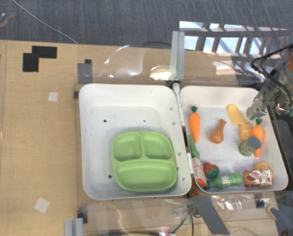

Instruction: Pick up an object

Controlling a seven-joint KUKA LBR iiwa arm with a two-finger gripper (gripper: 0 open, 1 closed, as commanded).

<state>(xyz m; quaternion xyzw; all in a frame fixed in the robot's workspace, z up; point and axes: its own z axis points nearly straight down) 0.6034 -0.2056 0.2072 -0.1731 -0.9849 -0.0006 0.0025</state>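
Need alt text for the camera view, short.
The arm's hand hovers at the right bin's far right edge, above toy food: two carrots, a drumstick, a can, a bottle. The left bin holds a green divided plate.

- Tabletop (33, 146): pale wood-look panel, matt, smooth.
- Left bin (94, 107) and right bin (210, 100): white plastic, smooth, faint sheen.
- Green divided plate (144, 161): plastic, satin, soft highlights on ridges.
- Carrot (194, 124), drumstick (217, 132), second carrot (257, 134): moulded toy plastic, slightly glossy.
- Green bottle (225, 181), small carton (257, 178): printed labels, shiny.
- Floor (87, 14): grey carpet, ribbed, rough, matt.
- Hand (257, 109): grey metal, dull finish.
- Clear sheet (131, 65) behind bins: transparent plastic, glaring reflections.
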